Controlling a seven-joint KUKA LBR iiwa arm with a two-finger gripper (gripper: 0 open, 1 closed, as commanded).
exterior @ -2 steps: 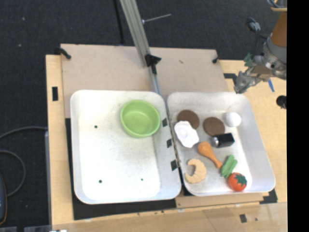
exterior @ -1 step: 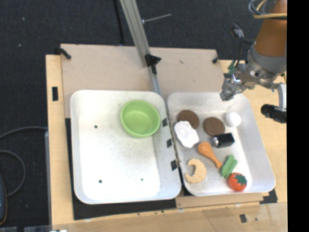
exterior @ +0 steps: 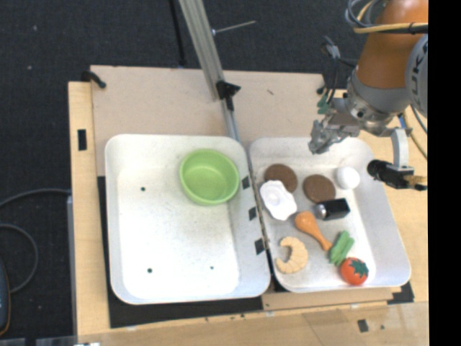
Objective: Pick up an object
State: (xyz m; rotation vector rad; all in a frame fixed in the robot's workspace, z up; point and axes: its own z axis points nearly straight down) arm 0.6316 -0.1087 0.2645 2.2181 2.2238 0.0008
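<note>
Objects all sit in our right bin (exterior: 392, 229): two brown discs, one (exterior: 280, 175) near the back-left corner and one (exterior: 318, 187) mid-bin, a white ball (exterior: 348, 177) by the right wall, a white lump (exterior: 277, 199) against the left wall, a black block (exterior: 333, 209) in the middle, an orange drumstick (exterior: 312, 228), a croissant (exterior: 292, 254) near the front-left corner, a green piece (exterior: 341, 245) and a tomato (exterior: 354, 270) at the front edge. Left bin (exterior: 130, 215) carries a green bowl (exterior: 209, 176) near its back edge.

Our gripper (exterior: 321, 137) hangs over the right bin's back edge, carrying nothing. We cannot tell if it's apart or together; it's too small and dark.

Risks as we judge them:
- Nearest targets are flat discs: low profile, likely to slip or get missed.
- Ball may roll off on contact.
- Middle is crowded, so a descent there may nudge neighbours.
- Lump hugs the wall, risking a wall strike.
</note>
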